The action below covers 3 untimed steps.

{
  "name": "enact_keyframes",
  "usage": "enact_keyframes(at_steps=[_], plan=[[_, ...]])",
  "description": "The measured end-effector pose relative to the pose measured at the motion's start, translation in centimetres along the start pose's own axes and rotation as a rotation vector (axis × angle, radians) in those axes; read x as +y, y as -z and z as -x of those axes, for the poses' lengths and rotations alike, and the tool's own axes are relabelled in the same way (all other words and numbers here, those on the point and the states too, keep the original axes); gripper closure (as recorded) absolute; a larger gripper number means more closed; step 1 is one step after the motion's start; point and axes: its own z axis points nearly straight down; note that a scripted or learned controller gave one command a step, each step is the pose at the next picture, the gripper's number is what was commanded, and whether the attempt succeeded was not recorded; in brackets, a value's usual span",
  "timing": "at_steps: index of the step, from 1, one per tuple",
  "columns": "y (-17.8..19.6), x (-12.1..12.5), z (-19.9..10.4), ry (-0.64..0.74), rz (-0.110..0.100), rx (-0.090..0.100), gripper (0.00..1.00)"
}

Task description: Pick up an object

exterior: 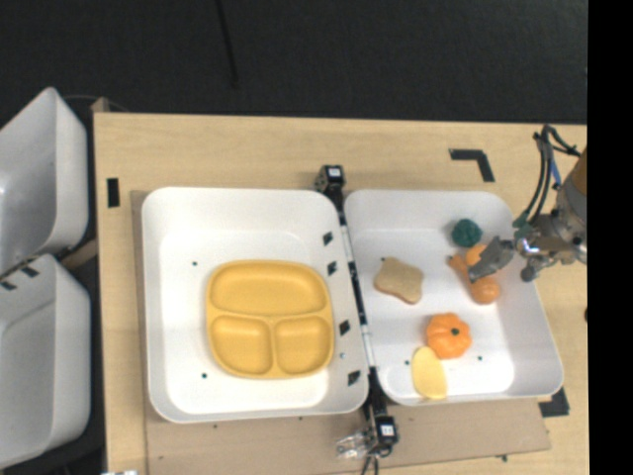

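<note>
A yellow sectioned tray (269,317) fills the left bin (163,265). In the right bin (524,364), the gripper (497,256) at the frame's right edge hangs over an orange carrot-like piece (482,283), its grip impossible to tell. Below lies a small pumpkin (448,335), a green ball (466,232) above.
</note>
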Motion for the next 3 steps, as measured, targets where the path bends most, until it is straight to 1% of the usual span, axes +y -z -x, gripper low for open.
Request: enact_keyframes(at_steps=[1,2,3], plan=[[0.5,0.2,0.0,0.003,0.009,-0.003,0.00],[-4.1,-0.1,-0.2,0.001,0.005,-0.002,0.00],[-8.6,0.2,-0.3,-0.002,0.005,-0.002,0.00]])
